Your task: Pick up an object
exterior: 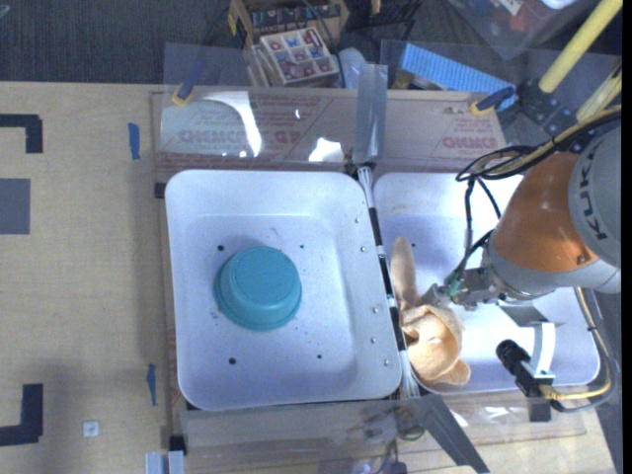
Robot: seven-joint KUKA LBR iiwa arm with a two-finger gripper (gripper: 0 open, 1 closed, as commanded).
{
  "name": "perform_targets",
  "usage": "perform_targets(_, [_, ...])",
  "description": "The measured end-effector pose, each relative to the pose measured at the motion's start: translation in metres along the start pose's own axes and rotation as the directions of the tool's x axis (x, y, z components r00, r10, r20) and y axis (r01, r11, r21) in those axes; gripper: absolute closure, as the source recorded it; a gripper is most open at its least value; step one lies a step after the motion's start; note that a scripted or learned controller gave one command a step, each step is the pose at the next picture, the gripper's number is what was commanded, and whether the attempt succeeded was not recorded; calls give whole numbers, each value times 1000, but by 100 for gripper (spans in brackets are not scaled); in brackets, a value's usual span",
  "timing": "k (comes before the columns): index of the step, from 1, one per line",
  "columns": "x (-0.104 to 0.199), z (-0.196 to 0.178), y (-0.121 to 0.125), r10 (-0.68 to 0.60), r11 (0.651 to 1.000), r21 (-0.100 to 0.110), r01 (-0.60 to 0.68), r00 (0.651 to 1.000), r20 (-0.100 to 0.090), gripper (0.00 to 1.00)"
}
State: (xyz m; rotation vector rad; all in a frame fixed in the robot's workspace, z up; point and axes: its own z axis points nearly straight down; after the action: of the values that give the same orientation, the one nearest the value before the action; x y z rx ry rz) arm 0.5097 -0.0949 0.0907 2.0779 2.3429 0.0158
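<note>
A teal bowl (259,286) lies upside down in the middle of the left bin (197,205). In the right bin (425,205), against its left wall, lie a slim tan wooden piece (402,265) and below it a rounded tan cup-like thing (436,346). My gripper (446,294) reaches in from the right and sits low in the right bin. Its tip is right at the upper edge of the tan cup-like thing. The wrist and the orange band (543,225) cover the bin's right half.
A metal divider (380,255) separates the two bins. Clear plastic panels (296,126) stand behind the bins. Boxes and clutter lie beyond them. The wooden bench (69,314) spreads out to the left.
</note>
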Motion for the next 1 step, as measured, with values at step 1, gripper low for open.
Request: perform_targets(1, [14, -94, 14, -186, 983, 12, 186, 983, -2, 0])
